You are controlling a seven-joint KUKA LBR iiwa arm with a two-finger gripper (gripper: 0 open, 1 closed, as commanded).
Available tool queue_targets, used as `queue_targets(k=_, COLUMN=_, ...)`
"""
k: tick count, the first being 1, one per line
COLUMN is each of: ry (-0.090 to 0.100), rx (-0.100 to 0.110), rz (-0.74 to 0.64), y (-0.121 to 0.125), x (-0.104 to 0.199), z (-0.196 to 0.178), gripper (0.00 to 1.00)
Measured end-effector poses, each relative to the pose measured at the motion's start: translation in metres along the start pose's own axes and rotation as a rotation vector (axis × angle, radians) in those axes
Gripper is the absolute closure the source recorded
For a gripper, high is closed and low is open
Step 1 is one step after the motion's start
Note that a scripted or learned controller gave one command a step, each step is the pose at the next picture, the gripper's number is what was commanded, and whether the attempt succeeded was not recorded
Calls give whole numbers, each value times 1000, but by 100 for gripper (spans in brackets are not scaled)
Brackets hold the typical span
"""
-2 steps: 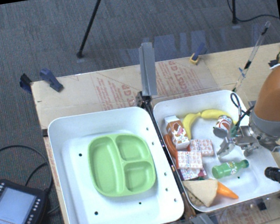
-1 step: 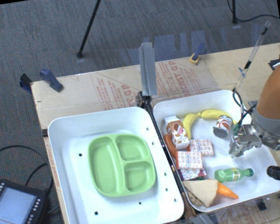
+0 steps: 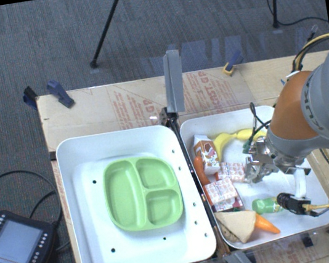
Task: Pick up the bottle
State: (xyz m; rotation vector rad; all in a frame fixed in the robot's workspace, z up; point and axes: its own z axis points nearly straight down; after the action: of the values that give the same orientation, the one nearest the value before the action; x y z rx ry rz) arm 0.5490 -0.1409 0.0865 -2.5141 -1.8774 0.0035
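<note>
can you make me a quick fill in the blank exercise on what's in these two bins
1. The green divided plate lies in the ____ bin.
2. The plate has ____ compartments.
3. The green bottle lies on its ____ in the right bin.
4. The fruit beside the gripper is a yellow ____.

Missing words: left; three; side; banana

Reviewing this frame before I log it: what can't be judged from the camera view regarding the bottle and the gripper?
- Gripper: small and cluttered in the camera view, so its opening is unreadable, and so is any contact with the items below.
- Green bottle: its right end is hidden by the black fitting, so its full length is unclear.
- Arm: cut off by the right edge.
- Snack packets: print too small to read.
</note>
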Motion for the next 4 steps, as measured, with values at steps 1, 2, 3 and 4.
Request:
queue_targets(k=1, ry=-1, rx=1, rz=226, y=27, x=17, z=0, gripper=100)
queue_targets(k=2, ry=-1, rx=0, rz=734, y=65, x=106, z=-100, gripper=100)
queue_targets(k=3, ry=-3, rx=2, rz=900, y=32, x=173, z=-99, gripper=100)
queue_targets(k=4, ry=-7, rx=7, rz=892, y=30, x=176, z=-107, gripper=100)
